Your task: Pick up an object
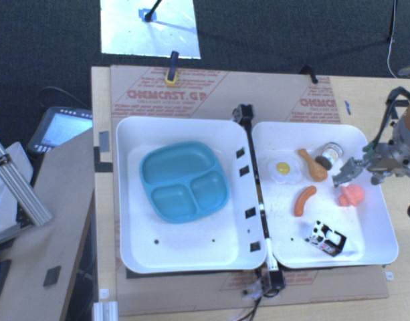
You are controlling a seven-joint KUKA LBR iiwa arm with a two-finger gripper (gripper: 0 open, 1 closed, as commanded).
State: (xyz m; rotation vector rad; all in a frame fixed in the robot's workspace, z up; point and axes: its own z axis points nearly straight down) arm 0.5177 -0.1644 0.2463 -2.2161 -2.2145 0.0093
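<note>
The pink rounded plastic toy [351,194] is lying in the right white bin [375,246], just under the gripper [348,172], whose grip I cannot make out. Red "CHEMCAST GP" lettering is showing on the brown protective sheet [191,92] beneath both bins.

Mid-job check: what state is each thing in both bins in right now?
blue tray: flat, left bin
fried egg: flat, right bin
drumstick: lying
sausage: lying
can: tipped on its side
pink toy: resting beside tool
black-and-white item: lying
tool: low over right bin
</note>
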